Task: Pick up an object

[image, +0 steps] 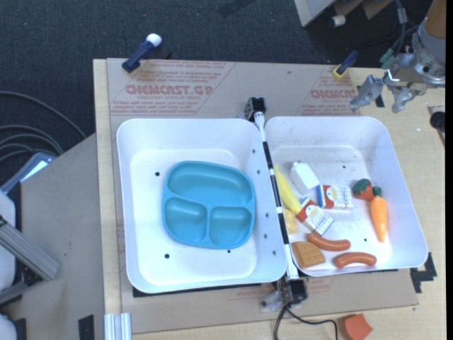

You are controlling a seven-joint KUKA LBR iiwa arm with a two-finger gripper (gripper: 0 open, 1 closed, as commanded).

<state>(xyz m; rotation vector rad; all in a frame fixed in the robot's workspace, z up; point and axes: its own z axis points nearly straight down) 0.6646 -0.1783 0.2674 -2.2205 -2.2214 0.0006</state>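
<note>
Bench, brown printed sheet on top. Two white bins side by side: left bin, right bin. Blue-handled clamps at back edge.

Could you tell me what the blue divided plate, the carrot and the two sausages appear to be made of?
The blue divided plate looks like moulded plastic: one even colour, a soft sheen, rounded compartment edges. The carrot seems to be toy plastic, a smooth uniform orange with a green top. The two sausages look like glossy plastic or rubber, with highlights along their length; which of the two I cannot tell.
</note>
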